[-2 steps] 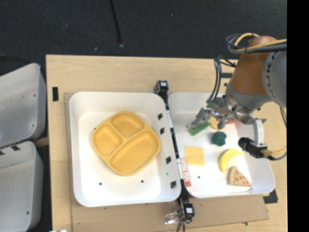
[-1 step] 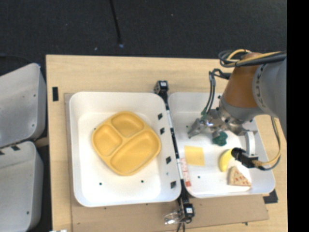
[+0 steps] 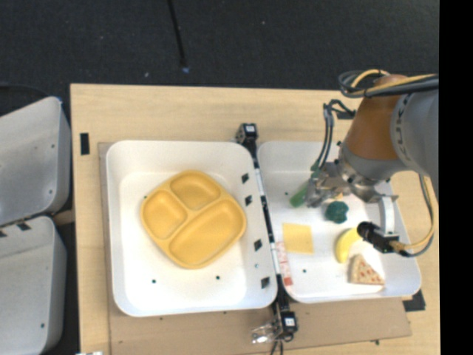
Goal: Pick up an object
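Right bin: pincer half hidden by wrist; its grip cannot be told.

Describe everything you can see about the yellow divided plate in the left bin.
The yellow plastic-looking divided plate lies flat, right side up, near the middle of the left white bin. It is roughly a rounded square, turned at a slant, with three compartments: two smaller ones toward the upper left and one larger one at the lower right. Raised ridges separate them. Nothing lies in it, and it touches nothing but the bin floor.

The plate was yellow, the bins white, the counter tan, the cheese yellow, the broccoli dark green.
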Tool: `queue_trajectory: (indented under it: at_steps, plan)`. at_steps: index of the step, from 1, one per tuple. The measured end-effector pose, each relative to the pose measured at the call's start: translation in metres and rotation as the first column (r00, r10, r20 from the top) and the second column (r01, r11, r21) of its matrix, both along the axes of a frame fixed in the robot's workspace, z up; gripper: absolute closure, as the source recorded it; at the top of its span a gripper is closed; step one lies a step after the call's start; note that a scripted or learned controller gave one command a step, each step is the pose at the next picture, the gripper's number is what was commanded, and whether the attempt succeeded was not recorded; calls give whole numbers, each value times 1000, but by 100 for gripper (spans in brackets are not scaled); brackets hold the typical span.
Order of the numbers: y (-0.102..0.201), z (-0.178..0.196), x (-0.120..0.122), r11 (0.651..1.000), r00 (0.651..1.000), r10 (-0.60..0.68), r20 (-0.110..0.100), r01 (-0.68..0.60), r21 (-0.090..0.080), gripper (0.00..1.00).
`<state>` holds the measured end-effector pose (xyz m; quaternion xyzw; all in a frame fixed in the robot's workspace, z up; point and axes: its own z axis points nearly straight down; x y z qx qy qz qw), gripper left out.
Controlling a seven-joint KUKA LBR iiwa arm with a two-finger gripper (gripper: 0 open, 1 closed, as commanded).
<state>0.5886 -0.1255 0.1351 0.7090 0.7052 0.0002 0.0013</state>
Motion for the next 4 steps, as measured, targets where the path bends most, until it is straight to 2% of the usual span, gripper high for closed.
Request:
queue_trajectory:
  at_steps: [1, 2, 3, 4]
  plan:
    - [-2, 53, 10, 1000, 1000, 7, 3, -7, 0, 100]
    - [-4, 81, 11, 1000, 1000, 7, 2, -7, 0, 100]
    - [50, 97, 20, 1000, 1000, 13, 0, -13, 3, 100]
    - [98, 89, 28, 1000, 1000, 11, -1, -11, 1, 100]
